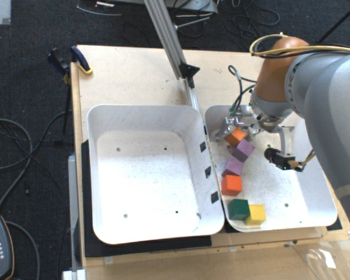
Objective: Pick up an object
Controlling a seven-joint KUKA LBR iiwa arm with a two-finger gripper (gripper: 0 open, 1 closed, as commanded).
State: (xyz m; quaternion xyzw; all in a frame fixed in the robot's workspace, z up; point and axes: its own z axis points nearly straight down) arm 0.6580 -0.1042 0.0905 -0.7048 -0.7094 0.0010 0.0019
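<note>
My gripper (238,128) hangs low over the back left part of the right bin (306,212). A small orange block (235,137) lies right at its tip, partly covered by it. Whether the block is gripped is hidden. A purple block (244,150) touches the orange one on its near side. Toward the front follow a second purple block (233,168) and an orange-red cube (231,184). A green cube (239,209) and a yellow cube (256,214) sit side by side near the bin's front rim.
The left bin (105,121) stands beside the right one, their walls meeting along a ridge (210,162). A slanted metal rail (166,31) crosses the bench behind the bins. A black cable loop (283,158) hangs from the wrist over the right bin.
</note>
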